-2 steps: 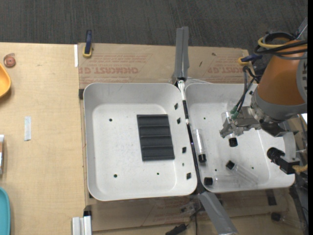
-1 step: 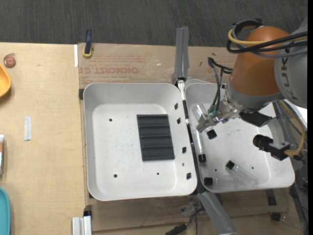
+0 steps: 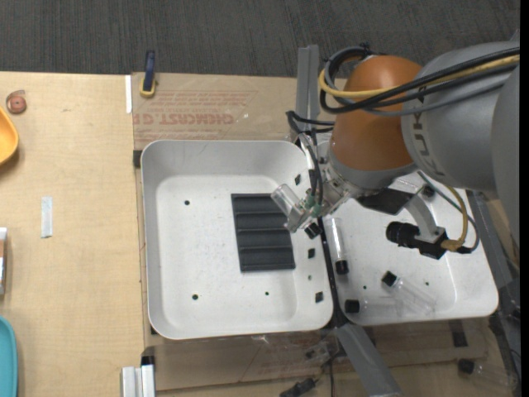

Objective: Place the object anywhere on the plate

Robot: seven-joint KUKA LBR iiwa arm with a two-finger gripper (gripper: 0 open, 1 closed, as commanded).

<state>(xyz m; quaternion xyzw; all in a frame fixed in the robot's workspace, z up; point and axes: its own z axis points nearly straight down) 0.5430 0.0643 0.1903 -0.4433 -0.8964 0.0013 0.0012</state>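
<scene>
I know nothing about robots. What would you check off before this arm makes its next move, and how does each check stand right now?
1. Gripper over the left bin: ok.
2. Object in its grasp: cannot tell; something clear sits at the tip.
3. Black ridged plate lying flat in the left bin: ok.
4. Plate surface bare for a drop: ok.
5. Gripper over the plate: not ok, it is at the upper right corner.
6. Small pieces lie in the right bin: ok.

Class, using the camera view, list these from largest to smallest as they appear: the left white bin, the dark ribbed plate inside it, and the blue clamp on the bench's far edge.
1. Left white bin, clearly the largest.
2. Dark ribbed plate, lying within the bin's floor.
3. Blue clamp, smallest, though it lies farther from the camera.
</scene>
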